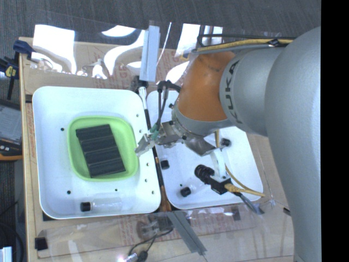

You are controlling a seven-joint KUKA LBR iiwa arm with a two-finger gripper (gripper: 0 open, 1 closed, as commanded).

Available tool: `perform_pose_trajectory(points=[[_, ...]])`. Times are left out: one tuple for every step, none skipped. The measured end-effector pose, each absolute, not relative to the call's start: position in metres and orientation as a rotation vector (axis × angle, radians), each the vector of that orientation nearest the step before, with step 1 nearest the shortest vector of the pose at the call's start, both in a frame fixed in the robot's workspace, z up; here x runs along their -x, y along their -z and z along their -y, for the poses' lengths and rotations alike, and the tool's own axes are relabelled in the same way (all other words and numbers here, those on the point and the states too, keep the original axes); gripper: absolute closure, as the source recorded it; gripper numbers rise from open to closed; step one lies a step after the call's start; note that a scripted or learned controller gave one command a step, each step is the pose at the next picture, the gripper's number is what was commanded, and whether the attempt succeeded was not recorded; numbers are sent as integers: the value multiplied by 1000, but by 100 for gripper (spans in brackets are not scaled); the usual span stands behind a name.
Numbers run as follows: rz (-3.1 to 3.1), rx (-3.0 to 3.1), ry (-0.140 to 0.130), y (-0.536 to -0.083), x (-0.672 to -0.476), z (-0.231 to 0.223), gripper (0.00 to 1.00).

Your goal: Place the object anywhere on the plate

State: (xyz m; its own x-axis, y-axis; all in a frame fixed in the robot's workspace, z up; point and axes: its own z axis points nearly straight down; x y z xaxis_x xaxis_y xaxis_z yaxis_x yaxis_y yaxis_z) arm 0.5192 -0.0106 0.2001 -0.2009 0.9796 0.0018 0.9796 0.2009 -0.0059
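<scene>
The green plate (73, 146) sits in the middle of the left bin (46, 195), and a dark ribbed block (100, 150) lies flat on it, well inside the raised green rim and slightly turned. Judged from that, the block is the task's object and it already rests where it should, with the rim likely to keep it from sliding off.

The grey arm (272, 81) reaches in from the right and hangs over the divide between the two bins. Its claw (146, 144) points left and down toward the plate's right edge, just beside the rim and apart from the block. Nothing shows between its tips, but whether they are spread or closed I cannot tell; they are too small and pale against the white bin.

The right bin (245, 168) carries a small black piece (185, 190) near its front edge, and a black connector with a yellow cable (218, 184) hangs from the arm above it. The tabletop (98, 239) in front bears clear plastic sheeting. If the placement counts as done, the next sensible move would be lifting the arm clear of the plate.
</scene>
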Motion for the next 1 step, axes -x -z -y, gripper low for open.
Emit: perform_pose_trajectory(points=[[2423, 1996, -5, -191, -539, -41, 0]])
